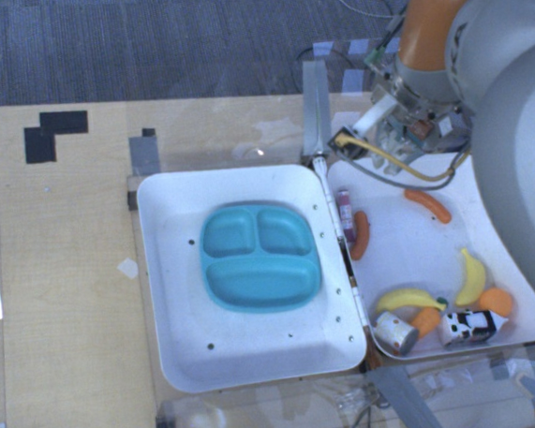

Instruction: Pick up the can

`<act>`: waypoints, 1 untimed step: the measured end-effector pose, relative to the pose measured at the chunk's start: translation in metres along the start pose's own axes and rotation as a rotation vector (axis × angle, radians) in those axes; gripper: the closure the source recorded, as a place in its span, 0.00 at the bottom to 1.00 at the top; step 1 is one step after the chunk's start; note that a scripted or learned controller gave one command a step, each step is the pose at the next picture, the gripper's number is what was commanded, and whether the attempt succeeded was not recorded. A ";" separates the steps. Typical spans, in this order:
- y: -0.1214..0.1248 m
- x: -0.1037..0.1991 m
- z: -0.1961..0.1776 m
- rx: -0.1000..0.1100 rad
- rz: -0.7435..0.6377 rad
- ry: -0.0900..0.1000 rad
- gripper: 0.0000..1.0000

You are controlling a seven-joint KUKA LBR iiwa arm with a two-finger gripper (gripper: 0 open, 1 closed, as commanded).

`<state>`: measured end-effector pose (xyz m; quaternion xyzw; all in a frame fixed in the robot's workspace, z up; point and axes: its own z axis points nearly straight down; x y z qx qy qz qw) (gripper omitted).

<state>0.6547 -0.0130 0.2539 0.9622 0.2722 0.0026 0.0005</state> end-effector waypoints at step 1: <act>0.010 -0.013 -0.051 0.000 0.064 0.000 1.00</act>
